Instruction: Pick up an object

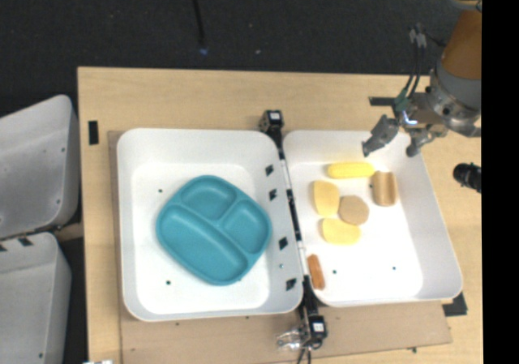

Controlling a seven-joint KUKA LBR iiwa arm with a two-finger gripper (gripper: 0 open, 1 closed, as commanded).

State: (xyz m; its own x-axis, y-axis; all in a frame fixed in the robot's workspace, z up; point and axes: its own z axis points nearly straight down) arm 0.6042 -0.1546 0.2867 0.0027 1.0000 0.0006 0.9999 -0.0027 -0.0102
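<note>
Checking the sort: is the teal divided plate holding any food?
Empty. The teal divided plate shows bare compartments; the food pieces lie in the right bin.

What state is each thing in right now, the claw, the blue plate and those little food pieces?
Two-finger metal claw: open, holding nothing, above the right bin's far edge.
Teal plastic divided plate: flat in the left white bin.
Yellow oblong piece: lying in the right white bin.
Pale yellow pieces: lying flat.
Tan round piece: touching both.
Brown roll: lying apart.
Small orange sausage: by the bin's left wall.
</note>
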